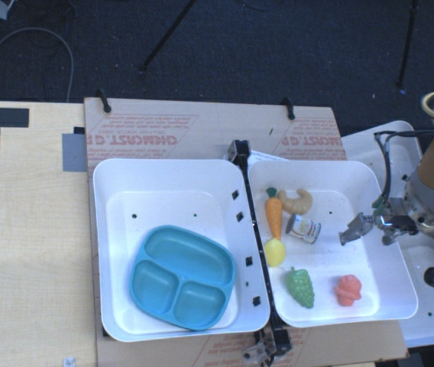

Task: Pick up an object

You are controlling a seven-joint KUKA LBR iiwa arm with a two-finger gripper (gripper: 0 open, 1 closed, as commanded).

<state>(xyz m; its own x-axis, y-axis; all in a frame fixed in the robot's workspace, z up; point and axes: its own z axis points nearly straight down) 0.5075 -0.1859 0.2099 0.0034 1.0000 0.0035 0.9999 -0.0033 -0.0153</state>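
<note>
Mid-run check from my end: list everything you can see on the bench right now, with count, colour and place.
white bins: two, side by side on the bench
divided tray: one, blue, three compartments, in the left bin
toy carrot: one, orange with green top, right bin, near the divider
tan curved toy: one, right bin, beside the carrot
small can: one, lying on its side, right bin centre
lemon: one, yellow, below the carrot
grapes: one bunch, green, right bin front
red toy: one, right bin front right
gripper: one, dark, over the right bin's right side, holding nothing visible
</note>
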